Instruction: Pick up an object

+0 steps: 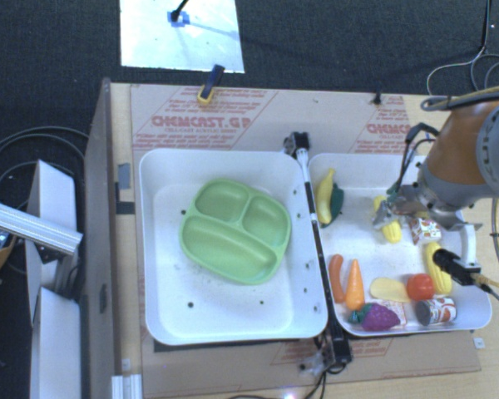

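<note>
The pincer (388, 214) hangs low in the right bin (482, 310) just beside a small yellow corn toy (391, 232), seemingly lined up to grab it, though I cannot tell its opening.

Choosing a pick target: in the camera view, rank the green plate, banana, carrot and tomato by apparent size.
1. green plate
2. banana
3. carrot, looking only slightly smaller than the banana
4. tomato
</note>
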Controlling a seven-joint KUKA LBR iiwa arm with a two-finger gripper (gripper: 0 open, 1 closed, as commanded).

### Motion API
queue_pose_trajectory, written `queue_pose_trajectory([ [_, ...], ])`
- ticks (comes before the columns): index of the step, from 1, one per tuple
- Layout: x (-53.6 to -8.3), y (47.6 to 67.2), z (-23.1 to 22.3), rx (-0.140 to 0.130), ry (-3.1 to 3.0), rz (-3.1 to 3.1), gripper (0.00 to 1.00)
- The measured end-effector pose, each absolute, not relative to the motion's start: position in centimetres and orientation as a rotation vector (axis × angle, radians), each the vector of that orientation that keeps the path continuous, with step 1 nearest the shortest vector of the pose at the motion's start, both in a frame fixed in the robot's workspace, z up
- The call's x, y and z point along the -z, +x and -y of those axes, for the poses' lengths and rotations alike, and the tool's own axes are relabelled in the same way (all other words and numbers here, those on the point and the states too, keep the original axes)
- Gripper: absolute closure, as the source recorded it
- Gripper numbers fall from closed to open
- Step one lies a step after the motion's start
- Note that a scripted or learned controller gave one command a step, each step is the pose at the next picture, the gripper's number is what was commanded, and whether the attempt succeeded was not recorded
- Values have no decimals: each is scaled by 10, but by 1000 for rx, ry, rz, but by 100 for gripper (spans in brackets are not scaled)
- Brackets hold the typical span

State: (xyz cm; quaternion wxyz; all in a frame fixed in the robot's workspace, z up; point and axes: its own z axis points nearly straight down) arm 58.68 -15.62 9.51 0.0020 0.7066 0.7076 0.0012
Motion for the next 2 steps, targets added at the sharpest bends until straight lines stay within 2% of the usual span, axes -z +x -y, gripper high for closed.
queue_pose_trajectory([
  [1, -197, 616, 116, -14, 2204, -2225, 100],
  [2, -184, 593, 60, -2, 2213, -2233, 100],
])
